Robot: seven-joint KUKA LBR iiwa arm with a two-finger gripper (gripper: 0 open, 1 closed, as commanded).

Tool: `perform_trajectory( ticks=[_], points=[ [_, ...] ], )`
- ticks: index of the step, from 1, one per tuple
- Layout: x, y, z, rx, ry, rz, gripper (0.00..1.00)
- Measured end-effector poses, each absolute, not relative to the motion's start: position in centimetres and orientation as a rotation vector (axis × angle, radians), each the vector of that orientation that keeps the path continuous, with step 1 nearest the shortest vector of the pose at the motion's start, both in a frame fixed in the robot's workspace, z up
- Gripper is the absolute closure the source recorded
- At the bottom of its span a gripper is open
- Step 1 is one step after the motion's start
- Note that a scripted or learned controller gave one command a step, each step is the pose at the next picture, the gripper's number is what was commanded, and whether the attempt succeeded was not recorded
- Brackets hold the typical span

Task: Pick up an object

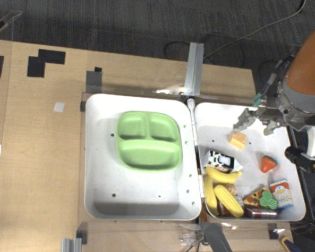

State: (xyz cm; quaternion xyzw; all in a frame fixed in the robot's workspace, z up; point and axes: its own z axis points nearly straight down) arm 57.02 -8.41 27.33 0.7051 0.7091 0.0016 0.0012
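Jaws of the gripper (257, 121) hang spread apart, gripping nothing, just above the small yellow cheese-like wedge (238, 140) in the right white bin (296, 211). Closing off-centre could nudge the wedge toward the black-and-white packet (221, 161).

Bare floor (216, 126) behind cheese wedge (238, 140) (front corner crowded)
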Motion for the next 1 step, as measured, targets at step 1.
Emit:
perform_trajectory(
  ticks=[1],
  points=[
    [57.02,-8.41,27.33,2.214,2.226,0.005,0.0]
  ],
)
